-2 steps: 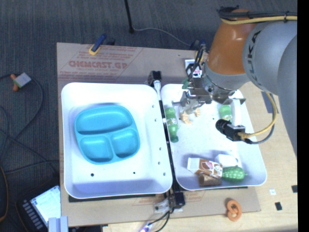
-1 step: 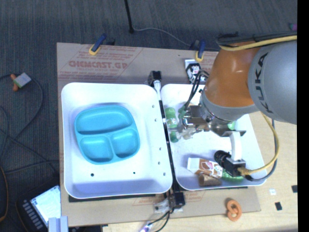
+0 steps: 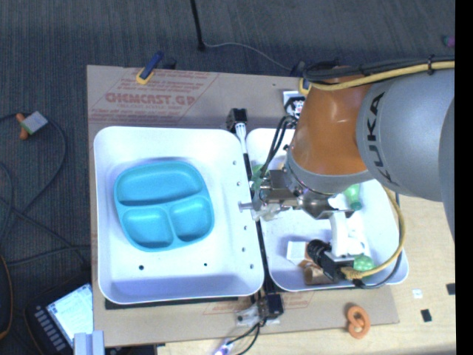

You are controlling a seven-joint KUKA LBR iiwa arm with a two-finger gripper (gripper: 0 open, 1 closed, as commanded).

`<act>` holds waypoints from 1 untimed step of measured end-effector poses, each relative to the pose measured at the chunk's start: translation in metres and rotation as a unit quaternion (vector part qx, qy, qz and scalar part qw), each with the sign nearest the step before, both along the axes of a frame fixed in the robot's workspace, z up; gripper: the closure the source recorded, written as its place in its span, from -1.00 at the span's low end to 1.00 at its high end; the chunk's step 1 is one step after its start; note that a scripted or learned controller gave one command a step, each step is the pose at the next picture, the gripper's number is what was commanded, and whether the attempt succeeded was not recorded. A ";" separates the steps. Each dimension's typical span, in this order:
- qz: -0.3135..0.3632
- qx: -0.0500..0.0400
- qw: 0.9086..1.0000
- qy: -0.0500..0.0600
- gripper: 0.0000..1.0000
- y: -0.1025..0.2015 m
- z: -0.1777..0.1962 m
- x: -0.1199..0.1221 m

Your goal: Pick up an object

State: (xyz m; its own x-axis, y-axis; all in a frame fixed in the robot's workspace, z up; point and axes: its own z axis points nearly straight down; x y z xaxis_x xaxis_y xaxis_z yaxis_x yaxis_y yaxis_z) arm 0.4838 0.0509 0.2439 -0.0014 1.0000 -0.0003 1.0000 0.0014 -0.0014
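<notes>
- The arm (image 3: pixel 384 135) comes in from 3 o'clock, and its orange band sits over the upper half of the right bin (image 3: pixel 395 268).
- The gripper (image 3: pixel 260 204) hangs right over the wall between the two bins, at the right bin's 9 o'clock edge. It's seen from above and tucked under the wrist, so there's no way to tell if it's spread or pressed together. Nothing visibly sits in it.
- The left bin (image 3: pixel 103 198) has a blue tray (image 3: pixel 164 204) with three compartments lying flat, a bit toward 9 o'clock of the bin's middle. It's well apart from the gripper.
- The loose stuff is all in the right bin: a small white block (image 3: pixel 295 251) at about 5 o'clock of the gripper, a brown piece (image 3: pixel 314 274) just below that near the bin's 6 o'clock rim, and a green ball (image 3: pixel 362 262) toward the bin's 5 o'clock corner.
- There's another green bit (image 3: pixel 352 194) peeking out beside the wrist at 3 o'clock of the gripper. Can't tell what it is.
- An orange ring (image 3: pixel 358 320) lies outside the bins on the bench, past the right bin's 6 o'clock edge.
</notes>
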 end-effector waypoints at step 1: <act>-0.001 0.000 1.000 0.001 1.00 0.015 -0.037 -0.001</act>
